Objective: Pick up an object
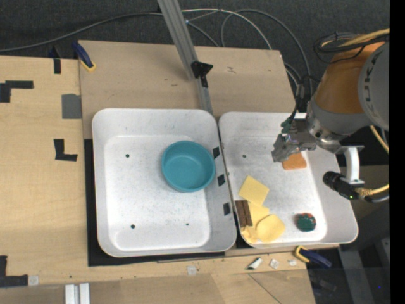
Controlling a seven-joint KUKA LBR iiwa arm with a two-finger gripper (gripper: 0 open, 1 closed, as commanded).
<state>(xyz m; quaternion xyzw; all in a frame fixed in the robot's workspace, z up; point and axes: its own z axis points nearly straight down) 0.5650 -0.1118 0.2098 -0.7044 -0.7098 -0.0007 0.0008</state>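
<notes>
The grey arm with its orange band is reaching in from the right, its wrist angling down and leftward, the hand (pixel 286 148) hanging low, pointing down.

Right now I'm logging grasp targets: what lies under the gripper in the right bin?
An orange object lies under the gripper in the right bin. The gripper covers its upper left part, so any contact is hidden.

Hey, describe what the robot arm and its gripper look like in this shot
The arm is bulky and rounded, grey with a broad orange band above the wrist and dark lettering on the grey shell. Yellow and black cables loop over its top. The gripper is a small dark-grey metal assembly. A white bracket with a black cylindrical part and a yellowish cable hangs beside the wrist.
</notes>
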